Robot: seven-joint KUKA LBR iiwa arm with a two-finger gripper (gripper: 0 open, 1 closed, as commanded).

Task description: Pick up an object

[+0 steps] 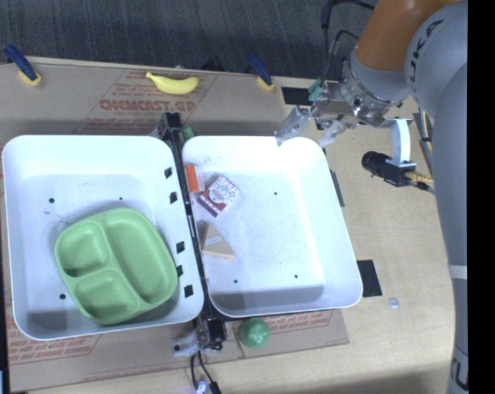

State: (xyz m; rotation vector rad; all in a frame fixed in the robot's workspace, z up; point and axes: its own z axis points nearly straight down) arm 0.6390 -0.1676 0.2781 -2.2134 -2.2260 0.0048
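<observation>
My gripper (310, 130) hangs over the far right corner of the right bin (313, 220), its two fingers spread apart with nothing between them. Along that bin's left side lie a red and white packet (221, 194), a small orange piece (191, 177) against the wall, and a tan wedge (217, 245). All three are well to the left of and nearer than the gripper.
The left bin (34, 187) holds a green divided plate (114, 263). A yellow banana (173, 81) rests on the cardboard behind the bins. In front of the right bin sits a green ball (253, 332). Blue clamps (22, 64) grip the cardboard's back edge.
</observation>
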